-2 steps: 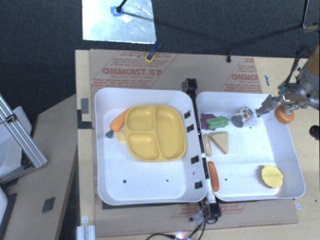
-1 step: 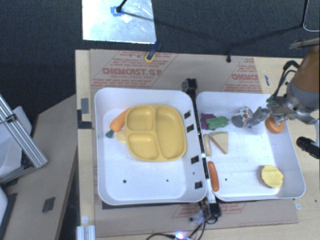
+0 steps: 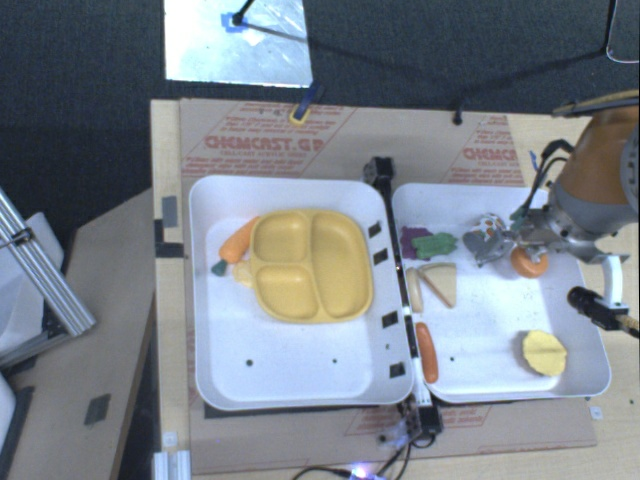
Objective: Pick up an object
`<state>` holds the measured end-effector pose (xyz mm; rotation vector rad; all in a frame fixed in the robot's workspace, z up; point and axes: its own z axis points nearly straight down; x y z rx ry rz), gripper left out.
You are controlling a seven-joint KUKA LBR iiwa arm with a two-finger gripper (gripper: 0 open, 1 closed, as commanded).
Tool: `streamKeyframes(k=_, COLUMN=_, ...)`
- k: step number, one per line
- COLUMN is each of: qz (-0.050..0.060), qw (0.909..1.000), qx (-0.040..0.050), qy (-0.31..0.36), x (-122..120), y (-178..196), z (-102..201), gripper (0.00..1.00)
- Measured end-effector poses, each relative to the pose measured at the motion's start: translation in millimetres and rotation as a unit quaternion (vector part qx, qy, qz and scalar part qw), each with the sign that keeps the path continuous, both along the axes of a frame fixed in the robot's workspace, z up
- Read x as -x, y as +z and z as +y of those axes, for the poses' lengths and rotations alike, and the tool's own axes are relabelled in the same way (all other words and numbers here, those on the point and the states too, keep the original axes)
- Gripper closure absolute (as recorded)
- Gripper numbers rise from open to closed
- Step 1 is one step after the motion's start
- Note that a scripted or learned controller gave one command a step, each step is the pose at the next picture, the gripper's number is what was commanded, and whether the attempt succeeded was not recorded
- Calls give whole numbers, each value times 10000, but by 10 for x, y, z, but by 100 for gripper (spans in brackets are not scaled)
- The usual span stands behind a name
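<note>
My gripper (image 3: 490, 240) hangs low over the back of the right bin (image 3: 500, 380), reaching in from the right. An orange round toy (image 3: 529, 262) lies right beside it, on its right. To its left lies a purple and green toy (image 3: 429, 241). A pale wedge (image 3: 439, 283) sits in front of that. A red sausage (image 3: 427, 353) lies along the bin's left wall, and a yellow round piece (image 3: 543, 353) rests at the front right. I see nothing clearly held in the gripper.
The left bin (image 3: 290, 378) holds a yellow divided plate (image 3: 305, 266) with an orange carrot (image 3: 237, 240) at its left. A black divider with clips (image 3: 390, 268) runs between the bins. A black part of the arm (image 3: 597, 310) overhangs the right bin's right edge.
</note>
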<state>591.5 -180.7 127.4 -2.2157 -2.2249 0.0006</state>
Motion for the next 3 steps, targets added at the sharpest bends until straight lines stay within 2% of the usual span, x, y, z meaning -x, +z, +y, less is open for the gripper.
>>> streamKeyframes(k=1, qz=-30, qw=10000, qx=10, qy=-9, x=-16, y=-305, z=-1, gripper=0)
streamKeyframes(k=2, qz=-36, qw=10000, qx=11, qy=-6, x=-19, y=-214, z=-2, gripper=100)
streamKeyframes(k=3, qz=-43, qw=10000, qx=13, qy=4, x=-71, y=423, z=34, gripper=100)
